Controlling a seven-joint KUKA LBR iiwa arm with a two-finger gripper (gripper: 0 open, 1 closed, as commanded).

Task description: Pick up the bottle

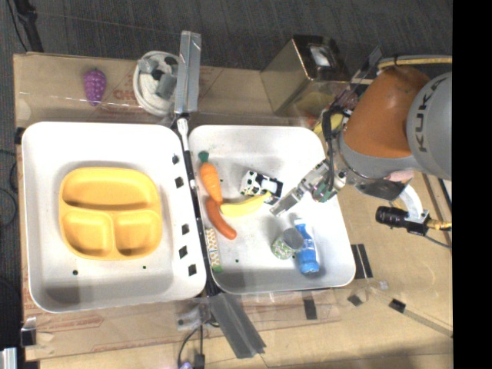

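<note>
Two shallow white bins were seen side by side on the tabletop (400, 283); the left bin (46, 283) was occupied by a yellow divided tray (111, 210), while the right bin (231, 141) held the loose items. The bottle (306, 248) — clear, with a blue cap and blue label — was found lying on its side towards five o'clock in the right bin, just beside a small greenish-grey object (286, 244) at its nine o'clock. A carrot (211, 181), a second orange piece (221, 223) and a banana (244, 204) were grouped against the bin's left side, and a black-and-white patterned toy (260, 183) was placed at the banana's twelve o'clock.

The arm (384, 125) was extended in from three o'clock; its claw (296, 197) was poised above the bin's middle, at the bottle's twelve o'clock and apart from it; whether the claw was wide or narrow could not be told, and nothing was seen held in it.

Beyond the bins, at twelve o'clock, a purple grape-like object (94, 84), a white coil (157, 79) and a brown box (307, 71) were observed on the tabletop.
</note>
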